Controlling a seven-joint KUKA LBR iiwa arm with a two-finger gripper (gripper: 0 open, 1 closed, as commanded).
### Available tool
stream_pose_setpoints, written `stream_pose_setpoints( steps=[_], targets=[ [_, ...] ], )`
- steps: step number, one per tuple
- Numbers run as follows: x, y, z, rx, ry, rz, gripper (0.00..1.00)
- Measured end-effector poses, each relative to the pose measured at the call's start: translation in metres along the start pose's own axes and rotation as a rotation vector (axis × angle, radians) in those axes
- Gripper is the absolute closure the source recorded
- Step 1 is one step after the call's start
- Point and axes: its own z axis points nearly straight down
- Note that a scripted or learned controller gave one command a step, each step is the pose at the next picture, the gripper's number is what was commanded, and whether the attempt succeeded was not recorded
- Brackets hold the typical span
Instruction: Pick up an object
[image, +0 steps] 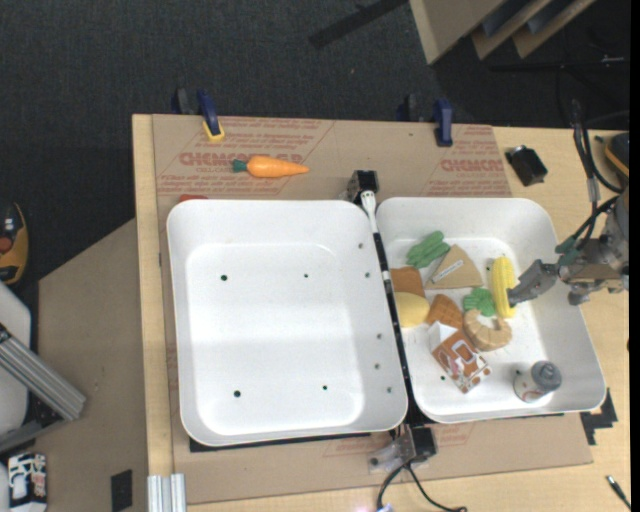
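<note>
Near edge: cables (405, 478) run off the bench front below the seam between the two bins; a black clip (418, 443) sits at that seam
Left bin (200, 400): white, shallow, with small dark dots on its floor
Right bin (565, 395): holds a cluster of toy food; a grey-capped small thing (538, 379) lies alone near its front right corner
Cluster: a green piece (427, 248) at the back; a tan wedge (457, 268) beside it; an orange block (407, 280) and a yellow lump (411, 311) toward the left wall; a red-and-white box (460, 361) at the front; a beige ring (487, 331) in the middle
Corn (502, 285): yellow, lying lengthwise at the cluster's right side, with a green bit (479, 300) touching its left
Gripper (522, 289): reaches in from the right, low over the right bin; its dark tip is just beside the corn's right flank, seemingly touching; whether the fingers are spread or closed, cannot tell; nothing is seen between them
Arm (600, 262): grey, crossing the bin's right rim
Bench back: a carrot (272, 167) lies on the cardboard behind the left bin; two blue-and-yellow clamps (210, 117) (443, 122) grip the far edge
</note>
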Motion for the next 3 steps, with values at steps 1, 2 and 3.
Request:
stream_pose_setpoints(
  steps=[1,2,3],
  targets=[
    [0.048,-0.009,0.071,0.009,0.005,-0.004,0.0],
    [0.057,-0.009,0.185,0.005,0.002,0.001,0.0],
    [0.056,-0.007,0.168,-0.004,-0.001,0.001,1.0]
  ],
)
